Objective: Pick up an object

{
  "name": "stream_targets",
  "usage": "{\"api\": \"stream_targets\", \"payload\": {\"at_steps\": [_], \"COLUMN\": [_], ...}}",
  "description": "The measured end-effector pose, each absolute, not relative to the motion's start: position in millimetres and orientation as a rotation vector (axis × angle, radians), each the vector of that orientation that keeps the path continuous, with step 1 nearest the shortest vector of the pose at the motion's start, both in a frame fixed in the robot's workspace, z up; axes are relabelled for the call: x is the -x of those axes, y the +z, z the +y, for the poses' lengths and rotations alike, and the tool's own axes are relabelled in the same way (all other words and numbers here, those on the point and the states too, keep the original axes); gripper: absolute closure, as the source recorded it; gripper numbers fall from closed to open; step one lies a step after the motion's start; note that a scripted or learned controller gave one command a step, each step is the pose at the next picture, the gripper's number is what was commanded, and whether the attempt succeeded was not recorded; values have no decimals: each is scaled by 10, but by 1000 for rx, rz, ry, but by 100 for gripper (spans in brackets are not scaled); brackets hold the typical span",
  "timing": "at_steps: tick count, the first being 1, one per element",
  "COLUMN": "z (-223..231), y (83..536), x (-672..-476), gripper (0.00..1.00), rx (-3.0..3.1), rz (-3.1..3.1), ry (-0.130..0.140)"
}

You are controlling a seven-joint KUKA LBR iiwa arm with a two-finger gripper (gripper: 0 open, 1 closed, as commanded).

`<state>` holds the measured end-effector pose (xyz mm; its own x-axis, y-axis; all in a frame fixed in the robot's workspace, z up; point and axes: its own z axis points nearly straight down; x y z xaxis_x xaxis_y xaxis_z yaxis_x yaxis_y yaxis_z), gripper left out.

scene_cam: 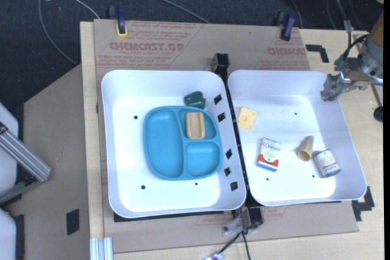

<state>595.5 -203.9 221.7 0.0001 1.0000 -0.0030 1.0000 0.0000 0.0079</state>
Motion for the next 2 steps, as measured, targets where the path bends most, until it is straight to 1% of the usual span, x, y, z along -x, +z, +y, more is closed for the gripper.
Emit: {"api": "stream_targets", "payload": {"at_steps": [1, 2], "z": [-2043, -1482], "y": [2702, 2748], "x": [-5969, -5952], "gripper": [100, 100], "rx": [-2215, -2216], "rz": [2218, 2230], "ry": [5, 2]}}
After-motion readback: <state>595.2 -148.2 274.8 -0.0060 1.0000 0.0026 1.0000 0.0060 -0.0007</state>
